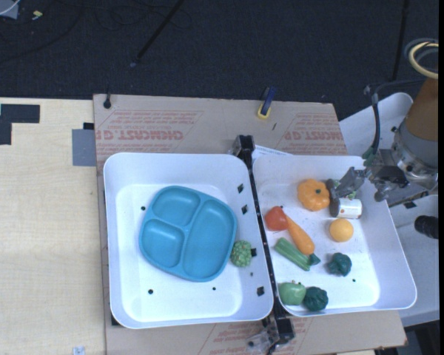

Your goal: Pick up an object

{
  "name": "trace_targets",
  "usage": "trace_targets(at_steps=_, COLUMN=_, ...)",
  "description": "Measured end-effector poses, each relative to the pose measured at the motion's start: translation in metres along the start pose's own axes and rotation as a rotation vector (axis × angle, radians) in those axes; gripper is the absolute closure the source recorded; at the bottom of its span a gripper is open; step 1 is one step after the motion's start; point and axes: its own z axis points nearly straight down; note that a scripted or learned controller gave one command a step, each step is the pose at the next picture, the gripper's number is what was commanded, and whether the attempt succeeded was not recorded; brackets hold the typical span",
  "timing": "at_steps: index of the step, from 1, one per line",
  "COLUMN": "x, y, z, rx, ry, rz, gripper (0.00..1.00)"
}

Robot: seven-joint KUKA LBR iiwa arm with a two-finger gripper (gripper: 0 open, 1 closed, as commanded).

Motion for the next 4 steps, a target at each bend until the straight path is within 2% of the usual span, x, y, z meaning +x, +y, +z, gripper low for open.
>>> trace_targets(at_steps=1, x=0.000, y=0.002, z=-0.006, rx=-0.012, ry=-0.003, rz=-0.002, gripper=0.00)
trace_targets(at_steps=2, x=-0.001, y=0.003, z=0.037, rx=-0.006, ry=-0.001, rz=-0.002, gripper=0.00)
trace_targets(at_steps=4, x=0.003, y=0.012, z=0.126, rx=-0.008, ry=-0.001, rz=-0.003, gripper=0.00)
